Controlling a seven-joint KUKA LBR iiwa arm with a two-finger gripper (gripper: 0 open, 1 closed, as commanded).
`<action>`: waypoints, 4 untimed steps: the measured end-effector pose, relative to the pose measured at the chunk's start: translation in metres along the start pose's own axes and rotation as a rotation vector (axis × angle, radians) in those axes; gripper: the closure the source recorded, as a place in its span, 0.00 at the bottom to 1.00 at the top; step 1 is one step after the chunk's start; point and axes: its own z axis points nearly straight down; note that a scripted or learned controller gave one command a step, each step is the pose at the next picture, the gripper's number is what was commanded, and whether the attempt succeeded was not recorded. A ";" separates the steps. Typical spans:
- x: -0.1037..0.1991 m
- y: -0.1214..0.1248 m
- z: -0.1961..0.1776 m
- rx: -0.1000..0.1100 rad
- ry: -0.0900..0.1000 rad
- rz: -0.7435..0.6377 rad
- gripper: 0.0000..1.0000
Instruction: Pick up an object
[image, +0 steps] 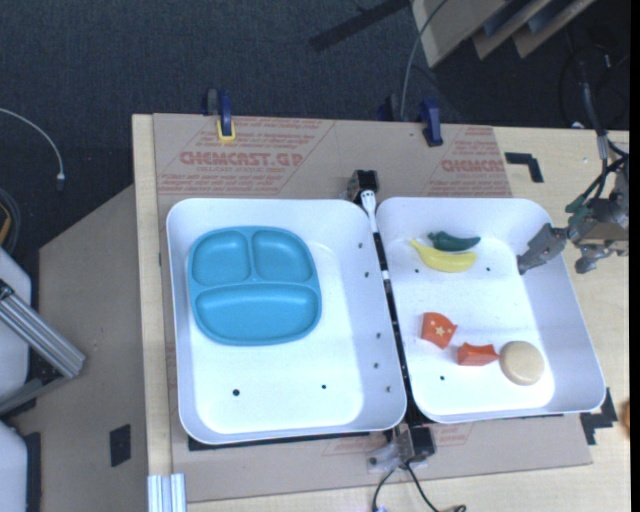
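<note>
On the left, a shallow white plastic bin (345, 385) holds a sky-blue plastic divided plate (256, 284) with three compartments, lying flat in the bin's upper left part. Just beside it to the right, the two bins meeting along a dark seam, sits a second shallow white plastic bin (560, 330), and this one carries everything worth picking. Near its far side a curved yellow toy banana (446, 260) lies touching a dark green pepper-like toy (455, 240) just behind it. Nearer the front, a small orange-red block with a pale mark (437, 329) sits close beside a flat red toy piece (477, 353), which in turn touches a round beige bun-shaped toy (522, 362).

At the far right, over the right bin's upper right rim, hangs the grey two-finger gripper (535, 250), well apart from every toy and holding nothing. Whether its fingers are apart or together I cannot tell at this angle.

The task looks to be at the approach step: no object has been chosen by contact yet. The next move calls for carrying the gripper leftward and down over one toy. The banana is nearest, but the green piece pressed against it may crowd the grasp.
</note>
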 end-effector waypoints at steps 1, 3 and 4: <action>0.000 0.002 -0.006 -0.011 -0.002 -0.003 0.00; 0.009 0.003 0.120 -0.004 0.001 -0.003 0.00; 0.011 0.001 0.163 -0.004 0.001 -0.002 0.00</action>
